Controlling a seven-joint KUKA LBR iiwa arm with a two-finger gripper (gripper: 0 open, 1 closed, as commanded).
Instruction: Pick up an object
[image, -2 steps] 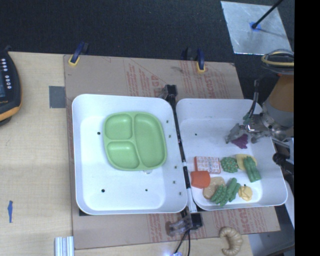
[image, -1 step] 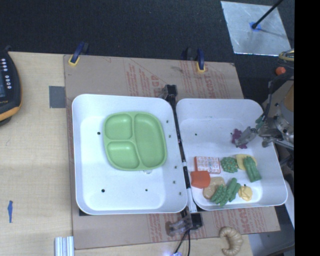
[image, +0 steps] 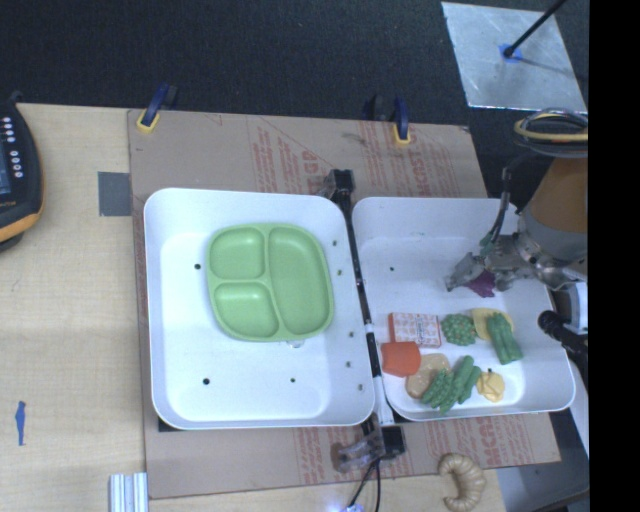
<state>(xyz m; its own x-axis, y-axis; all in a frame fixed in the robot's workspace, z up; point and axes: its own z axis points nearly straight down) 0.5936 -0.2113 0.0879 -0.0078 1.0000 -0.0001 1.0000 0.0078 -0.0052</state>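
Note:
My gripper (image: 466, 274) hangs over the back half of the right bin (image: 420, 225), reaching in from the right under the grey wrist and orange band. A small purple item (image: 484, 287) shows right beneath it, touching or nearly touching the gripper body; whether it is gripped is not visible. Toy foods lie along the bin's front: a pink-and-white wafer (image: 414, 328), a red piece (image: 400, 358), a green broccoli (image: 458, 328), a yellow piece (image: 488, 320), a green pickle (image: 505, 341), a tan cookie (image: 430, 367), green beans (image: 453, 383) and a small yellow bit (image: 491, 386).
The left bin (image: 180, 370) holds a green divided plate (image: 270, 281). A tan curled item (image: 462, 478) lies outside the bins at the front right. A control pendant (image: 14, 170) sits at the far left. Clamps (image: 400, 122) pin the cardboard at the back.

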